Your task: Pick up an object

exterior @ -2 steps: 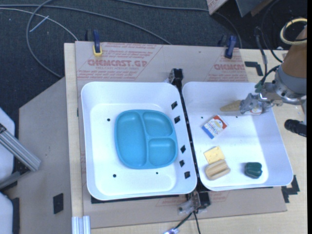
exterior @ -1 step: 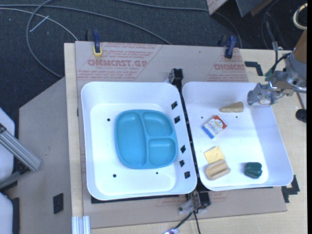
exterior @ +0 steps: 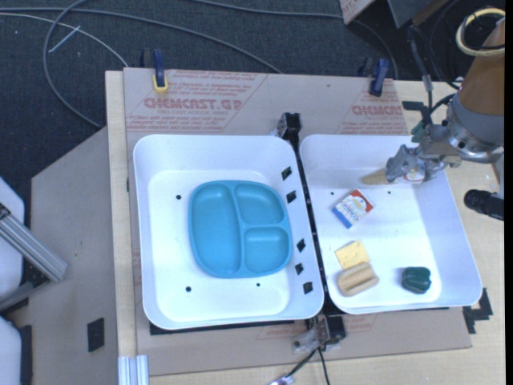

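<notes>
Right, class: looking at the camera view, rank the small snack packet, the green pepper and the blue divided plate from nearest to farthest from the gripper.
1. Small snack packet: right bin, just below and left of the gripper.
2. Green pepper: right bin's lower corner, well below the gripper.
3. Blue divided plate: left bin, across the divider, farthest.

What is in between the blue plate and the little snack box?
In the camera view, the bins' white walls and the black divider where they meet lie between the blue plate and the small box.
</notes>
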Robot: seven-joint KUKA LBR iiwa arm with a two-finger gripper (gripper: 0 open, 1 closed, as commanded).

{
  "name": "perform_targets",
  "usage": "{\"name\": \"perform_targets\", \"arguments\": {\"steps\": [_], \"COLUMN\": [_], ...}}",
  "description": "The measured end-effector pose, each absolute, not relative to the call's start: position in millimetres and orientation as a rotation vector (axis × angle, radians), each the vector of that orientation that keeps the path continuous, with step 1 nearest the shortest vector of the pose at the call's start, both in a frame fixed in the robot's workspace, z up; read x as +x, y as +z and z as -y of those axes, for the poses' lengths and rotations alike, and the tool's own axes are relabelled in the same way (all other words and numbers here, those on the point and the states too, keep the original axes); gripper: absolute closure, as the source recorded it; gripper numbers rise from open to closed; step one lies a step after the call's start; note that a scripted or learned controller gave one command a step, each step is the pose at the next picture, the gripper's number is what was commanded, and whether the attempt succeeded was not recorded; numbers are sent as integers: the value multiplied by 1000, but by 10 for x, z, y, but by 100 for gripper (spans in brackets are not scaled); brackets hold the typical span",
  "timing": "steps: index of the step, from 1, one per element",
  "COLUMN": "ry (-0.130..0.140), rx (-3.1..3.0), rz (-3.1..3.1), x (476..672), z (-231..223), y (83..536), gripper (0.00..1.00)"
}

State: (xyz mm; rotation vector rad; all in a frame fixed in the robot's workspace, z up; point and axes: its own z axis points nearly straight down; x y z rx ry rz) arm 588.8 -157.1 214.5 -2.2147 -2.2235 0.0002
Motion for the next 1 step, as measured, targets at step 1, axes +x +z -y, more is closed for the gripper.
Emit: {"name": "perform_targets", "arguments": {"steps": [1], "ry": [1], "rx": [-2213], "rz": [2223], "x": [5689], "z": [997], "y": [2102], "gripper": [100]}}
